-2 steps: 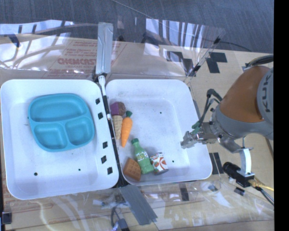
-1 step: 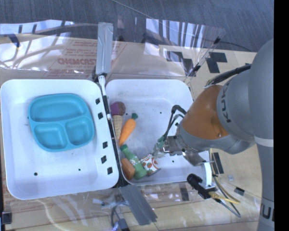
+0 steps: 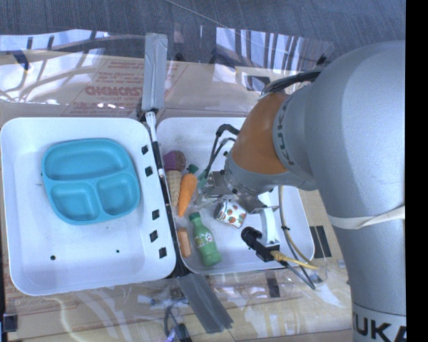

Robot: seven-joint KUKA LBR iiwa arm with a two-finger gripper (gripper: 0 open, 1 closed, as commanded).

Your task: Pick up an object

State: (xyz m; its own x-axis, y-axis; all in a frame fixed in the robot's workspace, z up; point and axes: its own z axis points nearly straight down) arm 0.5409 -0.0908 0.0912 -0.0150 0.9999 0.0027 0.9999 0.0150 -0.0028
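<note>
Right of the frame's centre, over the right-hand white bin (image 3: 299,226), I see my arm (image 3: 342,134) bent low with its orange band (image 3: 260,144) just above the wrist, and the gripper (image 3: 215,188) sits down among the toys; from this slant the wrist hides the tips, so I cannot tell whether the jaws are apart or together, and nothing is visibly held. I judge this to be the reach-down step, before any lift. The toy carrot (image 3: 187,193) lies just to the left of the gripper, near the bin's left wall, its long axis running near upright in the frame, green top toward the upper edge and tip toward the lower left. Below it the green bottle (image 3: 204,241) lies flat, cap toward the upper left, base toward the lower right. A small patterned can (image 3: 230,214) rests just below the gripper, tilted on its side. A blue divided tray (image 3: 91,179) occupies the left bin (image 3: 28,262), well apart. Next I would want the jaws set across the carrot's narrow width, then a straight lift.
</note>
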